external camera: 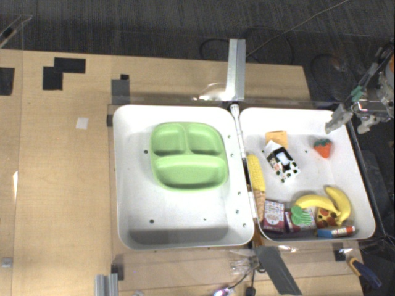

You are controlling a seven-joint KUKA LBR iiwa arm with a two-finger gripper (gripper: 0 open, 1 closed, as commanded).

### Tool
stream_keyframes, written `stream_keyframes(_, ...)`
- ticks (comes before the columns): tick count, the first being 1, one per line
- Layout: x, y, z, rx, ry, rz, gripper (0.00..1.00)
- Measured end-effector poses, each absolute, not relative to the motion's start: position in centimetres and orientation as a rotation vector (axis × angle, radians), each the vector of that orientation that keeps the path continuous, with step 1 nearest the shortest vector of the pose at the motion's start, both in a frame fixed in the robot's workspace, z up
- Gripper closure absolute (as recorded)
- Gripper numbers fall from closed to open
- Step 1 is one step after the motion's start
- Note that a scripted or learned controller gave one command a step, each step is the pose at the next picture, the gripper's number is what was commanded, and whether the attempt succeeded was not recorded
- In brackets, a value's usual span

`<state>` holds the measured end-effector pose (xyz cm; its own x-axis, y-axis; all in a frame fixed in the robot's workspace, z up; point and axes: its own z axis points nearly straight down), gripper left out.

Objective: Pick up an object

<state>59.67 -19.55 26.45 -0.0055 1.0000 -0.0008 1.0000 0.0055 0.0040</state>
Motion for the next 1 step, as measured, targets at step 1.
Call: stream_keyframes(1,60.70,-15.56,13.13,2.197,2.237,0.006,0.00)
